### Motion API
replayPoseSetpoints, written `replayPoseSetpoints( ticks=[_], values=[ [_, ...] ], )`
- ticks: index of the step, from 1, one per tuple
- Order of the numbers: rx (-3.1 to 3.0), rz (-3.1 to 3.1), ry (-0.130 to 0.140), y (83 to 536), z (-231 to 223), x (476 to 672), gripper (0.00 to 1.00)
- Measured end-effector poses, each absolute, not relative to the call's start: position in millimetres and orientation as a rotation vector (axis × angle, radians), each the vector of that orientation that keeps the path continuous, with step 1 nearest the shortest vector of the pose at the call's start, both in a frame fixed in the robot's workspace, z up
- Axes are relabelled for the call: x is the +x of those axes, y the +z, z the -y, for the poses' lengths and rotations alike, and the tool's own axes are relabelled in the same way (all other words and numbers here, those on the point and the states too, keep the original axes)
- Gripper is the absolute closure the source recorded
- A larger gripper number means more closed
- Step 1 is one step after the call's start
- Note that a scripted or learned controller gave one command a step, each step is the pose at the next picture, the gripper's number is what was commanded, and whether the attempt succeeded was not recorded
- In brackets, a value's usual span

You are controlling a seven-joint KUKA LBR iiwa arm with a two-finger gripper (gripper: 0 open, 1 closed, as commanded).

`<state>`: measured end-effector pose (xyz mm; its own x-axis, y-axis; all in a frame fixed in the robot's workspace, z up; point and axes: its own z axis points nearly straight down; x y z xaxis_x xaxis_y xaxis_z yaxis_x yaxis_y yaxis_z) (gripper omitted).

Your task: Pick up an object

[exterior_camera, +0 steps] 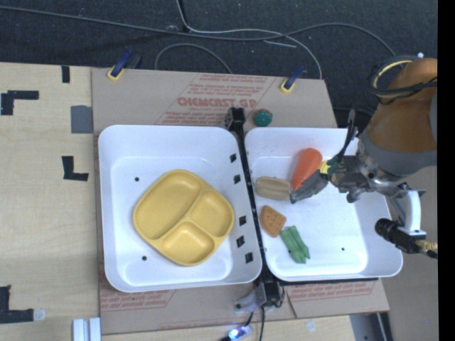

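The right bin [355,261] holds an orange carrot [306,162], a tan bread-like piece [272,187], an orange waffle-patterned cracker [272,219] and a green leafy piece [294,244]. My gripper [307,188] reaches in from the right and hangs low over the bin. Its tip is just below the carrot's lower end and just right of the tan piece. I see nothing held in it. The arm's wrist [370,176] covers part of the bin's right side.
A yellow divided plate [183,216] lies in the left bin [114,190]. A small teal object [264,117] sits on the cardboard behind the bins. Cables run across the dark floor at the back.
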<state>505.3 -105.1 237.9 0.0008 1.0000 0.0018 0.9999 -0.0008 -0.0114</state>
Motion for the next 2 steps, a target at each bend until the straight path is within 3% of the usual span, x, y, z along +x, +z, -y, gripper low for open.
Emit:
replayPoseSetpoints(
  ticks=[1,2],
  values=[
    [-2.219,2.222,0.002,242,105,507.4,0.0],
    [-2.217,2.219,0.007,195,99,512.3,0.0]
  ],
)
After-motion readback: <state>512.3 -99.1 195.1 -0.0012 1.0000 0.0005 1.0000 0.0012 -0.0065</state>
